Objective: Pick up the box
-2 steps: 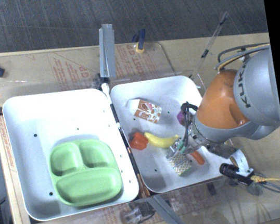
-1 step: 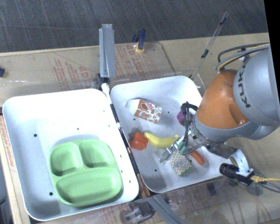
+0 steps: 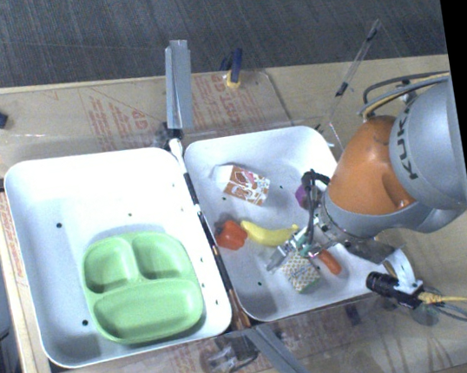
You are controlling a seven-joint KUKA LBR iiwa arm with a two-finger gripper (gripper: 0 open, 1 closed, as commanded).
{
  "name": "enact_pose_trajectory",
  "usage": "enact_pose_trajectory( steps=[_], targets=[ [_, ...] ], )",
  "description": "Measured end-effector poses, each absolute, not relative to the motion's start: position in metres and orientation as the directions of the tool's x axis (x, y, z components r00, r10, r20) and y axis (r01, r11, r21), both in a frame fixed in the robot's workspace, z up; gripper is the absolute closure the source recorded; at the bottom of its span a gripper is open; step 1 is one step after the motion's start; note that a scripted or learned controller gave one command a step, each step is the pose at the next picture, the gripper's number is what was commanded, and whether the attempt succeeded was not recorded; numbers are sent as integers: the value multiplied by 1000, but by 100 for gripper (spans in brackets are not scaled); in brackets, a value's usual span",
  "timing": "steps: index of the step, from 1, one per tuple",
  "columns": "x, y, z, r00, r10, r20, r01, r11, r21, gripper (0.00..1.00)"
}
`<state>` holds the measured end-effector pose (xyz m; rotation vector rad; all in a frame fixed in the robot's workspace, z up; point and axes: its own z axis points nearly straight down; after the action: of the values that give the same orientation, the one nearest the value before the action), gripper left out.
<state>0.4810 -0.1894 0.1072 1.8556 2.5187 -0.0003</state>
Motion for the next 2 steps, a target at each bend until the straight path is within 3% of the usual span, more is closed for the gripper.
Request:
enact_pose_trajectory(
  steps=[2],
  targets=[
    [480, -183, 97, -204, 979, -7, 979, 205, 9, 0]
  ],
)
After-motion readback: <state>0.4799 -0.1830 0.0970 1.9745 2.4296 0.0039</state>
